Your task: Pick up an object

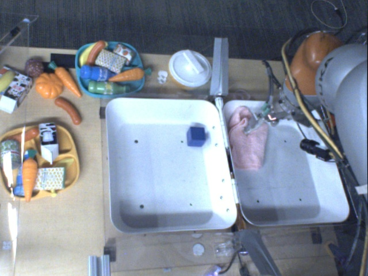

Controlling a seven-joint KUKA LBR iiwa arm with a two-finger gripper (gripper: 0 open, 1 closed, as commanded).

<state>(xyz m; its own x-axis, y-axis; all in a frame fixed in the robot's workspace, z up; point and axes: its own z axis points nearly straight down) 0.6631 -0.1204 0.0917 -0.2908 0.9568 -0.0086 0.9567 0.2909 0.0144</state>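
Observation:
A pink cloth [247, 138] lies crumpled along the left side of the right bin [299, 206]. My gripper [257, 122] reaches in from the right and its tips sit right at the cloth's upper right edge, touching or just above it. A small blue cube [196, 135] rests in the left bin [155, 211], toward its upper right part, well apart from the gripper. The grey arm with its orange band [310, 59] fills the upper right corner.
A metal divider post [218, 68] stands between the bins at the back. A white lidded bowl [190, 68] sits behind the left bin. Toy food fills a blue dish [109, 68] and a yellow tray [37, 165] on the left bench.

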